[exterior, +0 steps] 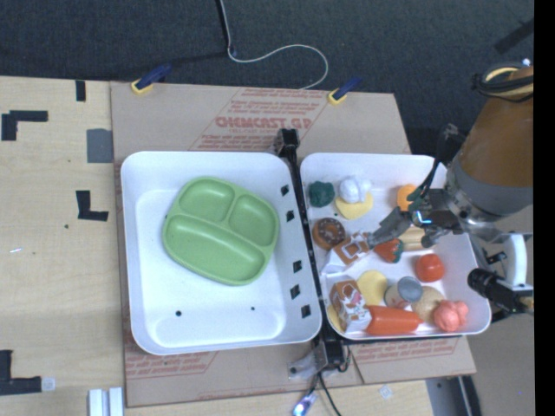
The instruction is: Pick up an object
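while the arm reaches in from the right over the right bin, these lines hold:
gripper (388, 232): low over the middle of the right bin, dark fingers pointing left; apart or together, i cannot tell.
at the fingertips: a small red and green piece (389, 250) lies just below them, touching or only beside, i cannot tell; nothing is plainly between the fingers.
near neighbours: a brown doughnut (329, 231) to the left, a red and white packet (352, 250) just beside it.
further round: a yellow and white toy (354, 198) and a dark green piece (321, 193) toward the far wall; a red ball (429, 268) to the right.
front wall: a long orange piece (392, 321), a pink lump (450, 315).
right bin (364, 160): white, shallow, crowded.
left bin (147, 232): holds a green divided plate (221, 230).
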Available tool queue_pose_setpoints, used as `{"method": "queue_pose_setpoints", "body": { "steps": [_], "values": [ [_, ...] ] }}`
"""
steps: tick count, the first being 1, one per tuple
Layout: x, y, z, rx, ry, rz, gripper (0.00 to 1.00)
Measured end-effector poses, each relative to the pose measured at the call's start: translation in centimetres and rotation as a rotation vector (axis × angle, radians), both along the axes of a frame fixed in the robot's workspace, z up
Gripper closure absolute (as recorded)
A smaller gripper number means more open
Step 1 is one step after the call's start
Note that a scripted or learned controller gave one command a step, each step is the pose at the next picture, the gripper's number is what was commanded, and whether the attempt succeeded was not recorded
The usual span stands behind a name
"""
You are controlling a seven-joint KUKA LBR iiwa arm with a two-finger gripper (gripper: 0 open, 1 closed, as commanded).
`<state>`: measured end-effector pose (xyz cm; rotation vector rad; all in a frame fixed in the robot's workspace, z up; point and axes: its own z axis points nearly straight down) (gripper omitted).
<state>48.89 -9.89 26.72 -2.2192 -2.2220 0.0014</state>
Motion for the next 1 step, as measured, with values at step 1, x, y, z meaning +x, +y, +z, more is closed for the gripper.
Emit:
{"method": "queue_pose_setpoints", "body": {
  "steps": [1],
  "values": [
    [0.00, 0.08, 0.97, 0.001, 0.001, 0.001, 1.00]
  ]
}}
